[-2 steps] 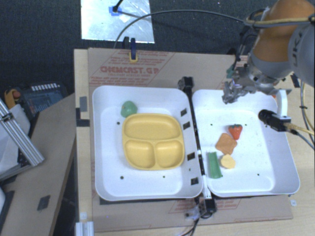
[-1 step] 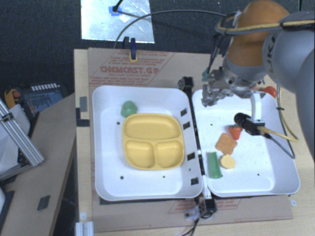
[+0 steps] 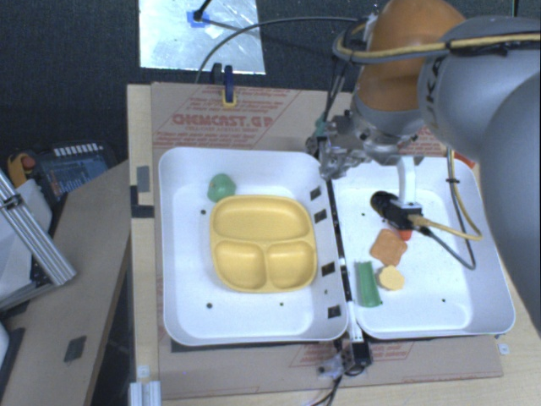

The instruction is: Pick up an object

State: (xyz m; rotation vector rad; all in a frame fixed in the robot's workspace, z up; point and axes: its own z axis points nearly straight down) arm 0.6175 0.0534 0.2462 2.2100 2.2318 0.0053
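My gripper (image 3: 331,164) hangs over the far end of the wall between the two bins, above the right bin's (image 3: 473,311) far left corner. Nothing shows between its fingers. In the right bin lie an orange-brown square piece (image 3: 388,247), a small yellow disc (image 3: 390,278) just in front of it, and a green bar (image 3: 367,283) beside the dividing wall. The left bin (image 3: 182,311) holds a yellow divided tray (image 3: 260,241) in its middle and a small green lump (image 3: 221,186) at the tray's far left corner.
The grey arm with its orange band (image 3: 406,49) crosses over the right bin's far side. Cardboard (image 3: 228,117) lies under both bins. A blue clamp (image 3: 227,83) stands at the back, and equipment (image 3: 68,167) sits off the bench to the left.
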